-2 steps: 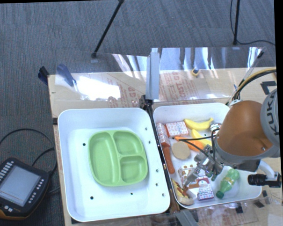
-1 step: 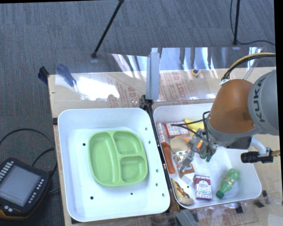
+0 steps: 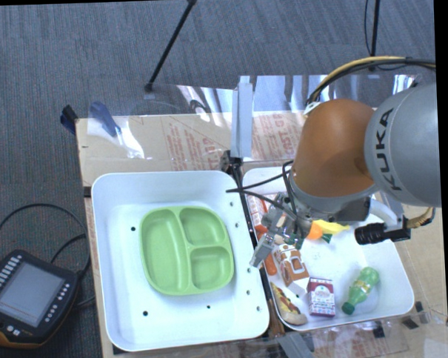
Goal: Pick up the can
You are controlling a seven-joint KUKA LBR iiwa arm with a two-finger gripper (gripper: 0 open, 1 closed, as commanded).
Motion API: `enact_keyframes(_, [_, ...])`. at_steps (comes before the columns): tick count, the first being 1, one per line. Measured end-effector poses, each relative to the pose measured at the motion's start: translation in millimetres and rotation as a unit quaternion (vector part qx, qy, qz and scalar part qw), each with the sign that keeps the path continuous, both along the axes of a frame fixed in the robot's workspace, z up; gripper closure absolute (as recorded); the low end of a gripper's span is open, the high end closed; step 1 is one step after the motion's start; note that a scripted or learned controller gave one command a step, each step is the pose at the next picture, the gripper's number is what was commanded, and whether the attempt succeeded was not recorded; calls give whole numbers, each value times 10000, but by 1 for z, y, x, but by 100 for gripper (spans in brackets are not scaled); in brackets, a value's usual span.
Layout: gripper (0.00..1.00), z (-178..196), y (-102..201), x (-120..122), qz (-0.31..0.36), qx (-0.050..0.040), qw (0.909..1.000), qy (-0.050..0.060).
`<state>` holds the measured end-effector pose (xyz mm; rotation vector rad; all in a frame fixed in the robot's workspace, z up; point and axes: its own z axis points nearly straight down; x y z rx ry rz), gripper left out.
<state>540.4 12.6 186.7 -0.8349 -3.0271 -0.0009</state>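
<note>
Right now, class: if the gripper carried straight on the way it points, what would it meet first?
The gripper points down and leftward in the view, over the right bin's left edge. Probably it meets that bin's wall or the orange item beside it first; depth is unclear.

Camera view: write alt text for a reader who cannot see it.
A grey and orange robot arm reaches from the right over the right white bin, its gripper low among small items including a red carton and a green bottle. The left white bin holds a green divided plate.
</note>
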Motion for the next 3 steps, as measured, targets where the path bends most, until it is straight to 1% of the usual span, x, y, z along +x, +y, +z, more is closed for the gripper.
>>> enact_keyframes(1, [100,9,-2,1,-47,5,10000,4])
enact_keyframes(2, [100,92,50,13,-1624,-8,9867,0])
enact_keyframes(3, [100,89,86,90,-3293,-16,9442,3])
